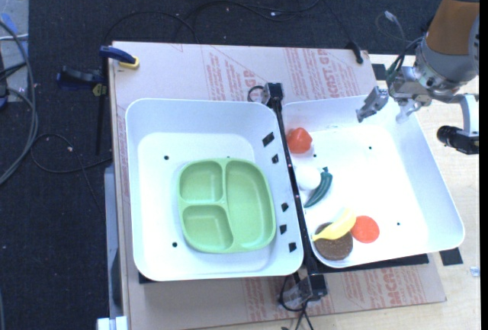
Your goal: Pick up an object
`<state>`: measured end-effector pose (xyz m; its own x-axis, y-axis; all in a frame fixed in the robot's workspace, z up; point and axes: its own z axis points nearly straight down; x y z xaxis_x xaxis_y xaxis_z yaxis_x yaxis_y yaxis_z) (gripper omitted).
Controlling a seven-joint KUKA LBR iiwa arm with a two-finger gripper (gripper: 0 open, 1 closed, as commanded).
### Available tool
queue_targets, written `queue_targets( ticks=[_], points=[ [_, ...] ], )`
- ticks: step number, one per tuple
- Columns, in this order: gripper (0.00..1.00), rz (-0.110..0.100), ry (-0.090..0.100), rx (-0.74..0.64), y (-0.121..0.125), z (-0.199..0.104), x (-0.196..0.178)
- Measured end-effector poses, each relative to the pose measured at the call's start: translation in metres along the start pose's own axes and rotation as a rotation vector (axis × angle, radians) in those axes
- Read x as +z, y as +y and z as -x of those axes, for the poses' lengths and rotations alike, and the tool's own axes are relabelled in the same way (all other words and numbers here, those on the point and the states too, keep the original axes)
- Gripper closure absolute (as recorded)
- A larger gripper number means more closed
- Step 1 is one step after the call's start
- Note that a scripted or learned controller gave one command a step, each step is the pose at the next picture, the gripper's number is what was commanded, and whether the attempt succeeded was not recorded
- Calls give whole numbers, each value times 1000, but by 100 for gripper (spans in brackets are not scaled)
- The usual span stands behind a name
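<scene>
My gripper (pixel 387 108) hangs over the far right corner of the right bin (pixel 385 168), its two fingers spread open with nothing between them. Along that bin's left side lie a red-orange ball (pixel 300 139), a white rounded object (pixel 307 177) and a dark green pepper-like piece (pixel 321 187). At the bin's near corner sit a yellow banana-shaped piece (pixel 338 226), an orange round object (pixel 366 229) and a brown disc (pixel 333 247). All of these lie well away from the gripper, to its left and nearer the front.
The left bin (pixel 141 123) holds a light green divided plate (pixel 226 205). A black divider with clips (pixel 284 168) runs between the bins. Cables and a blue clamp (pixel 118 56) lie beyond the bench's far left edge.
</scene>
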<state>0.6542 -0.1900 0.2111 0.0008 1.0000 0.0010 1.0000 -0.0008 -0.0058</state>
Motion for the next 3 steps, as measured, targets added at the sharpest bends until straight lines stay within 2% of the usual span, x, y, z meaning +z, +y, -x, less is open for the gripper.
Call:
queue_targets(
  ticks=[1, 3],
  points=[
    [0, 6, -1, -1, 1, 0, -4],
    [0, 2, 0, -1, -10, 1, 86]
  ],
)
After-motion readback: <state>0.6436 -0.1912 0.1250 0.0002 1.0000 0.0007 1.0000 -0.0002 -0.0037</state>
